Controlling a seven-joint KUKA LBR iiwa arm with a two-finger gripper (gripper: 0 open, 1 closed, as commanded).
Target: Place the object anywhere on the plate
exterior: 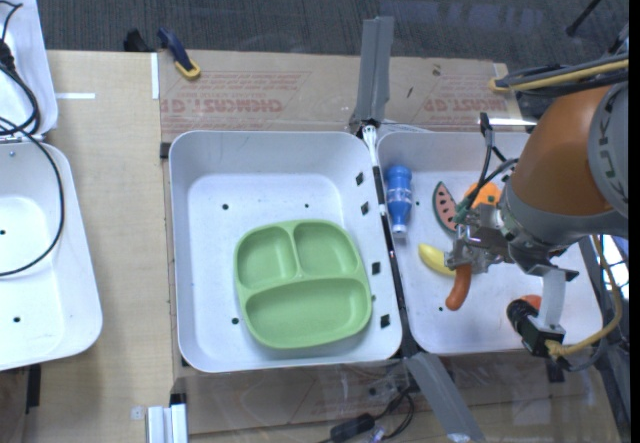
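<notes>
Far to the gripper's left, in the left white bin (200, 231), lies a green divided plate (303, 283) with three compartments, flat on the bin floor and well apart from the arm. Closer, still left of the gripper and a little farther from the camera, a blue bottle (398, 193) lies in the right white bin (425, 326) along that bin's left wall. Just left of the gripper and slightly lower in the view rests a yellow banana (434, 259), near the fingers but not between them. A watermelon slice (445, 203), red with a green rind, lies just above the gripper's left side, with an orange object (483, 195) beside it, partly hidden by the arm.

The gripper (467, 253) hangs over the right bin, its fingers closed on the upper end of an orange-red hot dog (458, 288). The sausage hangs directly beneath the fingers, tilted slightly, its lower end near the bin floor; contact with the floor cannot be judged. To the right rises the grey arm with its orange band (560, 156).
</notes>
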